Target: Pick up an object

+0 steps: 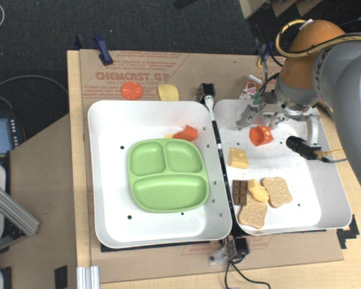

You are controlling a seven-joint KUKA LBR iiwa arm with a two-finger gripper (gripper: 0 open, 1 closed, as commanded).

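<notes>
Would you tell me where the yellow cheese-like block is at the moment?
In the camera view, the yellow block lies in the right bin near its left wall, below the red object and above the crackers.

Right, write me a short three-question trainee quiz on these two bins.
1. True or false: the green divided plate lies in the left bin.
2. Which item lies closest below the gripper?
A. the red piece
B. the chocolate bar
C. the yellow cheese block
3. Fill in: outside the bins, on the bench beyond the left bin's far rim, an orange round piece lies beside a pale ______ piece.

Key: 1 true; 2 A; 3 yellow.
</notes>
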